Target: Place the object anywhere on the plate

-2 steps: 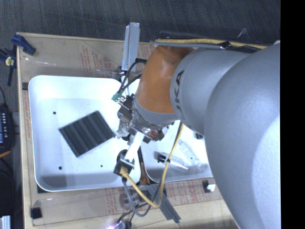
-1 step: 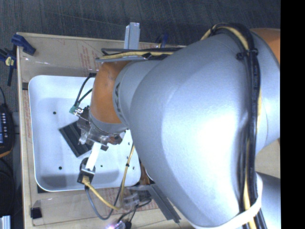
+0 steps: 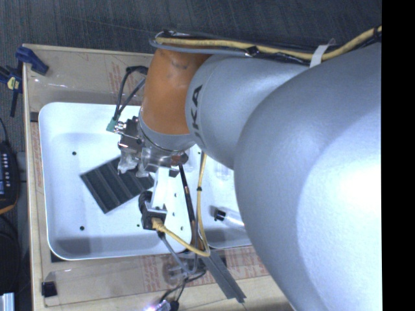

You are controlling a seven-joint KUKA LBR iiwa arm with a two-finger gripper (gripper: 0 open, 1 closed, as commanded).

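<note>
The arm [image 3: 305, 148] looks like smooth, satin grey metal, its band [image 3: 170, 89] matt orange. The bin [image 3: 58, 173] is glossy white plastic; the dark ribbed plate [image 3: 113, 183] looks matt.

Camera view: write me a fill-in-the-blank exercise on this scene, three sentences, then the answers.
1. The dark ribbed plate lies inside the ____ bin, seen from this view.
2. The band above the arm's wrist is coloured ____.
3. The arm reaches over the bins from the view's ____ side.

Missing words: left; orange; right
</note>
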